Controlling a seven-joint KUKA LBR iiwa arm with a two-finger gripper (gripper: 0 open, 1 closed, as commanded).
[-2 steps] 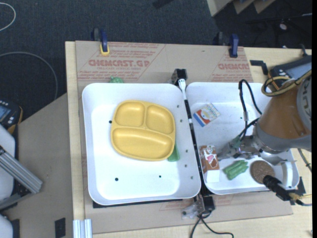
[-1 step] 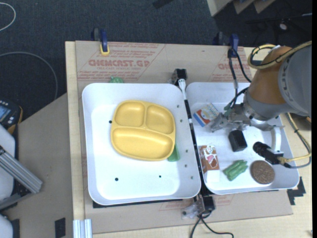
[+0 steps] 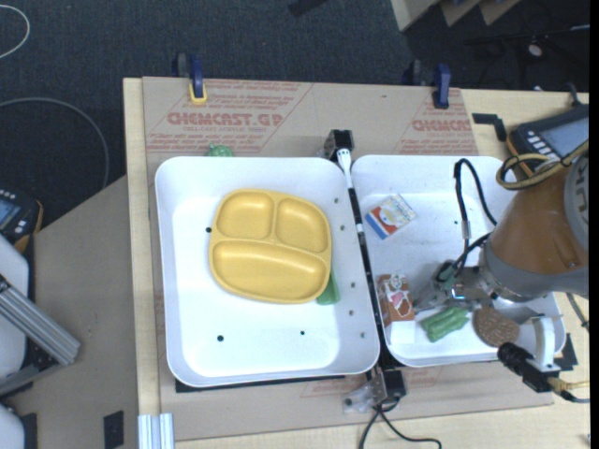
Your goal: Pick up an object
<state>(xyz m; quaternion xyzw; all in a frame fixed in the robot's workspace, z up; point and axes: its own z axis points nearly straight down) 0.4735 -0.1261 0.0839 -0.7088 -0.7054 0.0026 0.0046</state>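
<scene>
Two shallow white bins are seen side by side on the table (image 3: 140, 251), which is covered at the far side by a brown sheet printed with red lettering (image 3: 225, 115) and held by two blue clamps. The left bin (image 3: 187, 344) is occupied by a yellow divided plate (image 3: 271, 246), set toward the far half of the bin, with three compartments facing up; a small green item (image 3: 328, 293) is partly hidden under the plate's near right edge, close to the wall shared with the other bin. In the right bin (image 3: 412, 349) a small white packet with red and blue print (image 3: 388, 215) is found toward the far side, well apart from the rest. Near the bin's left wall a small red and white wrapper (image 3: 397, 297) is lying, and just beside it, toward the near edge, a green oblong object (image 3: 443, 324) is resting on the bin floor. A round brown disc (image 3: 493, 326) is seen just to the right of the green object. The arm (image 3: 538, 237), its orange band prominent, is reached in from the right over the right bin, and the hand (image 3: 452, 286) is positioned low above the green object and the wrapper. Whether the hand is open or closed cannot be told, since its tip is blurred among dark cables (image 3: 468, 204), and nothing can be seen held in it.
</scene>
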